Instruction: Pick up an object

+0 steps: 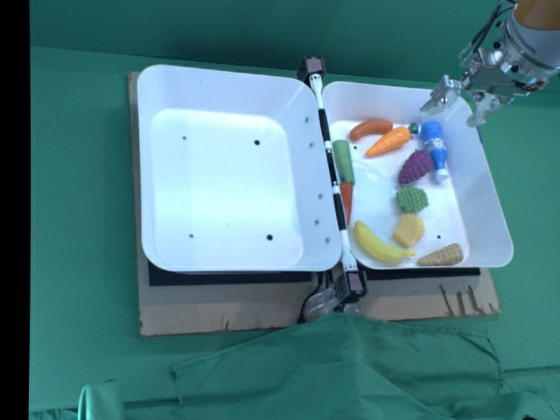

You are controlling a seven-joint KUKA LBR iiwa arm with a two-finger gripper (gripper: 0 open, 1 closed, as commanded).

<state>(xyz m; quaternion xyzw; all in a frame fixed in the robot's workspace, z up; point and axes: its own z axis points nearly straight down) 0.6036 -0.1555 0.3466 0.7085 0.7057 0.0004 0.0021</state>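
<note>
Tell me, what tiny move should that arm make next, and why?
Probably lower the pincer straight down toward the blue bottle. It hangs open above the right bin's far corner with nothing between its fingers, and the bottle lies almost directly beneath, closer than the carrot or purple grapes.

Lighting was bright, even and overhead. Glare washed out the left bin (229, 178) floor. Shadows were soft and short. Focus was slightly soft throughout.
</note>
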